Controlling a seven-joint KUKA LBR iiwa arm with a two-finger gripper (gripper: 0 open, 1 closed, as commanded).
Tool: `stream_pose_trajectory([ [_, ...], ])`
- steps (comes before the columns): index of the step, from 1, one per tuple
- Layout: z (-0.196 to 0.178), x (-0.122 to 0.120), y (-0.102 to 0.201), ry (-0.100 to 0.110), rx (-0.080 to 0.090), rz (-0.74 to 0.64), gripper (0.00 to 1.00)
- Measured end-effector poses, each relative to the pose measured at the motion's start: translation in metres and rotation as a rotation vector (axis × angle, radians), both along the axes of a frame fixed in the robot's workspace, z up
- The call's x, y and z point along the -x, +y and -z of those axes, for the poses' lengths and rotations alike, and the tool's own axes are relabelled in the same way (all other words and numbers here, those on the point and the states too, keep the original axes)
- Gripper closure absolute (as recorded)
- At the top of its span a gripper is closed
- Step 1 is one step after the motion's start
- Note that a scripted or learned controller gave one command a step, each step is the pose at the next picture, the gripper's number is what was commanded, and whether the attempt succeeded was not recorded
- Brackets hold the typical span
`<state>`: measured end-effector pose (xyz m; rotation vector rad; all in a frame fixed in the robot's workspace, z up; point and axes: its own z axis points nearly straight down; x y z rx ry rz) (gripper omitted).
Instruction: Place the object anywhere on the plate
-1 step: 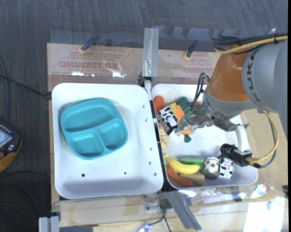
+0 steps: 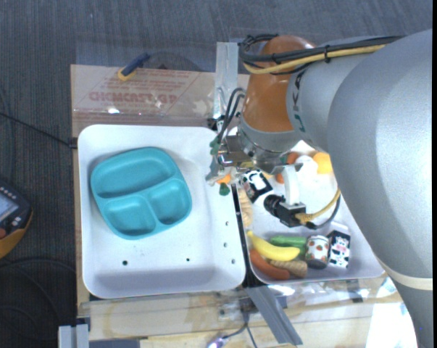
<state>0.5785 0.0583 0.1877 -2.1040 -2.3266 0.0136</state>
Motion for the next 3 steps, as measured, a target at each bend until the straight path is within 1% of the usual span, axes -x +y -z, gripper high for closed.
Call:
stream_pose_trajectory([
  [1, -0.053, -0.039, 0.098, -0.003, 0.001, -0.098, 1.00],
  [2, -0.132, -0.002, 0.129, -0.003, 0.002, -0.105, 1.00],
  [3, -0.132, -0.002, 0.128, -0.003, 0.002, -0.104, 0.00],
])
